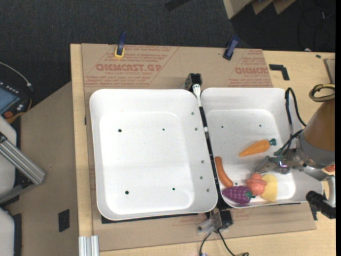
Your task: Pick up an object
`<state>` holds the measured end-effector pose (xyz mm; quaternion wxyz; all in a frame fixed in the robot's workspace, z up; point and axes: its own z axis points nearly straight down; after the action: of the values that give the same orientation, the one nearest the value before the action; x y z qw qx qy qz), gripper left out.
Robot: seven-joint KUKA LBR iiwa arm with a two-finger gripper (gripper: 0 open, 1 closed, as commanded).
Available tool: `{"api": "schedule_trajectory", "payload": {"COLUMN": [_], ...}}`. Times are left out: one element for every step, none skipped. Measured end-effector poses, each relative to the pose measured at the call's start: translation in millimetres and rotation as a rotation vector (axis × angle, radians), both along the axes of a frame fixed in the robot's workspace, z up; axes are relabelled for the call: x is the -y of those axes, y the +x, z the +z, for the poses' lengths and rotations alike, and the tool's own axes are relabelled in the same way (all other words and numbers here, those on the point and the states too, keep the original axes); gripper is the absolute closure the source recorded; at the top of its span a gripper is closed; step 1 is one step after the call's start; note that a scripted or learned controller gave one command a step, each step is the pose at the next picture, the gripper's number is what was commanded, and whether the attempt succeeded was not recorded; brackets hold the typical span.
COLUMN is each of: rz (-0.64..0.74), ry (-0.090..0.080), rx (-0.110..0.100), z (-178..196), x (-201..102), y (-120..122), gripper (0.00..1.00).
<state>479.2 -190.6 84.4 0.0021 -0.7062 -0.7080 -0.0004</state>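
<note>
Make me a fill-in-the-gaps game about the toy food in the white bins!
1. All the toy food lies in the ___ bin of the camera view.
2. The carrot is coloured ___.
3. The bunch of grapes is coloured ___.
4. The arm's tool sits just ___ of the carrot in the camera view.

Missing words: right; orange; purple; right

A robotics lab: 2 white bins (144, 103) sit on a desk (176, 63) covered with printed cardboard held by clamps (120, 46), cables (289, 108) trail about, and dark carpet (80, 9) surrounds the rig.
</note>
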Motion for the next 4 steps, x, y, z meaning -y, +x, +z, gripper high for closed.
{"api": "schedule_trajectory", "payload": {"rz": [-0.003,-0.004,-0.003,-0.001], "ry": [-0.012,0.002,-0.002,-0.011], "rx": [0.02,-0.011,-0.001,0.017], "z": [204.0,52.8,45.0,180.8], "x": [29.0,31.9,32.8,34.7], "y": [2.6,-3.8,-0.6,2.7], "gripper": [0.0,0.0,0.0,0.0]}}
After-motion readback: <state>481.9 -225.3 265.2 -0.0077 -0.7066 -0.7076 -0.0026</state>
